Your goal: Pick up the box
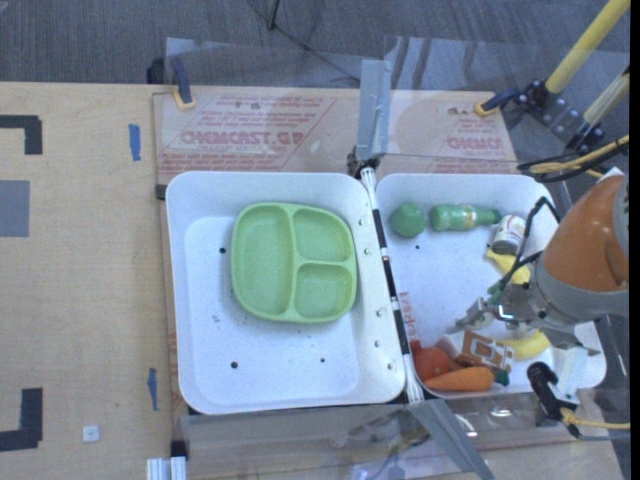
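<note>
The box point(487, 351) is a small brown carton with a white label. It lies near the front edge of the right bin point(440, 268), tilted against other items. My gripper point(497, 313) hangs just above and slightly behind the box, coming in from the right under the orange band of the arm point(590, 253). The metal parts of the gripper hide whatever is directly beneath it, and I see nothing held.
Around the box lie an orange carrot point(462, 378), a red item point(430, 360) and a yellow banana point(528, 345). At the back of the bin sit a green ball point(407, 219), a green bottle point(462, 216) and a small jar point(510, 233). The left bin point(200, 298) holds a green divided plate point(294, 262).
</note>
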`<state>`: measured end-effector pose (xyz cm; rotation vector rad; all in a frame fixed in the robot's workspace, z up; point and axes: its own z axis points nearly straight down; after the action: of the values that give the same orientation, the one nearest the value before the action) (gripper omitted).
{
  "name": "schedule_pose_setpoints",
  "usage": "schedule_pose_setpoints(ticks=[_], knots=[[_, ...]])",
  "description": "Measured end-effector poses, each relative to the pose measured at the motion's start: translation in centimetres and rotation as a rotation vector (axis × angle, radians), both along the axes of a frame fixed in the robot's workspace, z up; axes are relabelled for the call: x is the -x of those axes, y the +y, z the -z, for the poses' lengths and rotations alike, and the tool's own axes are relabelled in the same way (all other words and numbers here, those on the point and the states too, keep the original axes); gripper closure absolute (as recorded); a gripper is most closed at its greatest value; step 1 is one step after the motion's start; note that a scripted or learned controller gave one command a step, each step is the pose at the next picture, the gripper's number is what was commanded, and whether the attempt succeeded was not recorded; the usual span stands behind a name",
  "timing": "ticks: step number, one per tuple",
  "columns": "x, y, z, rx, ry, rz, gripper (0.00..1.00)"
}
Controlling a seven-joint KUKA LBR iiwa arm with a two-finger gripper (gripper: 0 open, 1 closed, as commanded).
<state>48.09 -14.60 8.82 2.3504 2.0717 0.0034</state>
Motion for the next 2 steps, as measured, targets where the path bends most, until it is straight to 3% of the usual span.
schedule_pose_setpoints(ticks=[1,2], knots=[[-0.10,-0.26,-1.07,0.007,-0.005,0.002,1.00],[-0.10,-0.25,-1.07,0.007,-0.005,0.002,0.00]])
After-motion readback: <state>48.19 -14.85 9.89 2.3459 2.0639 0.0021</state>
